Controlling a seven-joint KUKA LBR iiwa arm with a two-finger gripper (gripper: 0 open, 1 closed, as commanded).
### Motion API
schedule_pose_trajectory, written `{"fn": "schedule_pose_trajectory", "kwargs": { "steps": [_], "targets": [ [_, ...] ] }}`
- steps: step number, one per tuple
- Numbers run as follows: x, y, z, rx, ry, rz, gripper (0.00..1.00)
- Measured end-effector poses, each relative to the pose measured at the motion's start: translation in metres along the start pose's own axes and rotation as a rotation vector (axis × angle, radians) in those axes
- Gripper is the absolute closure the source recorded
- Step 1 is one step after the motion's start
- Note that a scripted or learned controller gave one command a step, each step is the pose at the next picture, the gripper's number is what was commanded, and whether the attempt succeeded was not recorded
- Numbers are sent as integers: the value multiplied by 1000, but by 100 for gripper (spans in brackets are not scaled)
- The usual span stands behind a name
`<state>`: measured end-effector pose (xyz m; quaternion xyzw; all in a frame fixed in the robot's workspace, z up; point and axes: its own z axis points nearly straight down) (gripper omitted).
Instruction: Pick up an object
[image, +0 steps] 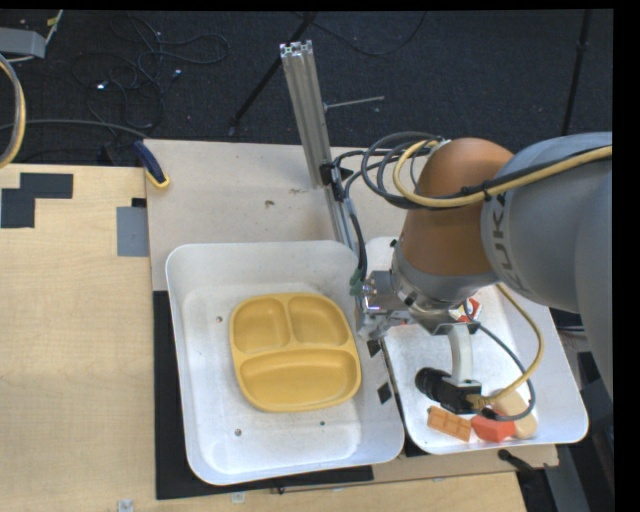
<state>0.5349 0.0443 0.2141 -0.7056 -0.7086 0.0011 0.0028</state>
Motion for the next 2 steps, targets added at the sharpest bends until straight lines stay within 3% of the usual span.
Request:
{"fn": "schedule_pose_trajectory", "kwargs": {
  "steps": [1, 2],
  "targets": [
    [49, -12, 4, 1, 0, -1, 100],
    [47, -12, 4, -1, -2, 3, 0]
  ]
}}
